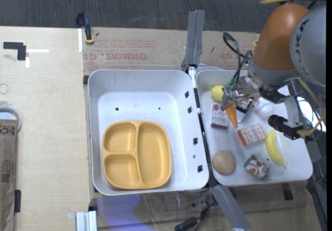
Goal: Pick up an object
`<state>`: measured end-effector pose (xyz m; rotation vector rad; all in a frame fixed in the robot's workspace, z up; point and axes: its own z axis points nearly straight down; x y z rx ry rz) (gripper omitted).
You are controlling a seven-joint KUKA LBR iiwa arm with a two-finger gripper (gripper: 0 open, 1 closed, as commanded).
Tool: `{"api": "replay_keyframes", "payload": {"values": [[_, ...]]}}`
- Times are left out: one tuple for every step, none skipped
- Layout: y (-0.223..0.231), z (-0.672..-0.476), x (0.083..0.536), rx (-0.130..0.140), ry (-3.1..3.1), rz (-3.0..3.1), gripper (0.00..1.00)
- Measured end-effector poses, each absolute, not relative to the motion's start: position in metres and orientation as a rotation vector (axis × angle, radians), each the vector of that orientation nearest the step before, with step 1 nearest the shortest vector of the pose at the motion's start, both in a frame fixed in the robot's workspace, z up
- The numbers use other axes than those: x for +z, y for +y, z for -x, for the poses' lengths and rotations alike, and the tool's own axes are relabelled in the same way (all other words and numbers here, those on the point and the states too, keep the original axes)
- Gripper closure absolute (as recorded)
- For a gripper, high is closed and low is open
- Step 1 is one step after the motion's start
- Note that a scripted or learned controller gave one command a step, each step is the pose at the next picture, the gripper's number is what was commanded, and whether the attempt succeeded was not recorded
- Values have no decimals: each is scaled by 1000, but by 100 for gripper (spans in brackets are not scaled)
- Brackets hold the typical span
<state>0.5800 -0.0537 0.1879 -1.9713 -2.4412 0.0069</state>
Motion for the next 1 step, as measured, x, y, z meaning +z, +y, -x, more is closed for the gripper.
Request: {"api": "replay_keyframes", "payload": {"values": [[-39, -565, 187, 9, -2345, 2083, 100]]}}
